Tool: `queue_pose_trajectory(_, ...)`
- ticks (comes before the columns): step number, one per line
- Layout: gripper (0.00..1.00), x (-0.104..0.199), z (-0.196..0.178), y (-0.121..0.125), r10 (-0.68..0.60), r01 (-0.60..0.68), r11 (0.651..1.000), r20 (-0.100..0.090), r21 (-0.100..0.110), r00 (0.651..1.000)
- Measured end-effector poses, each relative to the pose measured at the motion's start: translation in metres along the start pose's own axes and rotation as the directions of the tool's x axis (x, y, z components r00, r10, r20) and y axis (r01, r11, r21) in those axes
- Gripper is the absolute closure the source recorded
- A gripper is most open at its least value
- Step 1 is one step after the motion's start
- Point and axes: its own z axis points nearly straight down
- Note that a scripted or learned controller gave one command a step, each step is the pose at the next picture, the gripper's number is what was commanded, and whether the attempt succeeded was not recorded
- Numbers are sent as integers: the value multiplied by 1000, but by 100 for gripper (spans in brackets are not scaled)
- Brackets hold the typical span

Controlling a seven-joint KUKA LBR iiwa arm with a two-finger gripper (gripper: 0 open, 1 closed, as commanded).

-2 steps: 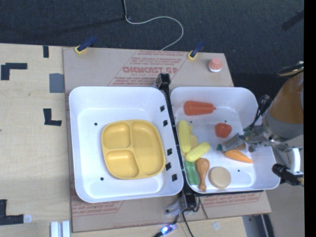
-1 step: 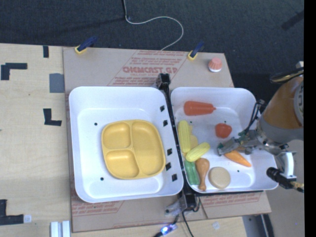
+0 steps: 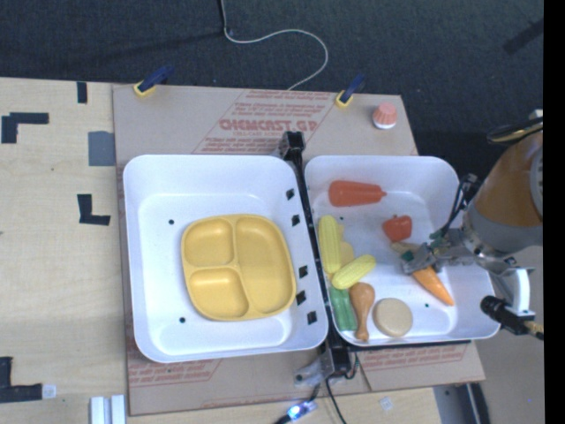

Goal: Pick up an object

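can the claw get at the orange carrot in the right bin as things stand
Probably yes. The claw sits low in the right bin, right at the carrot's upper end, and nothing lies on top of it; the red pepper lies apart.

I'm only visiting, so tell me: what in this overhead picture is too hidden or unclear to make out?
- Gripper: small and blurred in the camera view, low over the carrot; whether it grips anything is unclear.
- Green vegetable: partly covered by the corn cob and chicken drumstick.
- Arm: cut off by the right edge.
- Small pink object on the cardboard: too small to identify.
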Motion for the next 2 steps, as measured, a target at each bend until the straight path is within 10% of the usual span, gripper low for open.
queue_pose_trajectory(2,100,5,-122,-1,0,0,1000,-2,-2,1000)
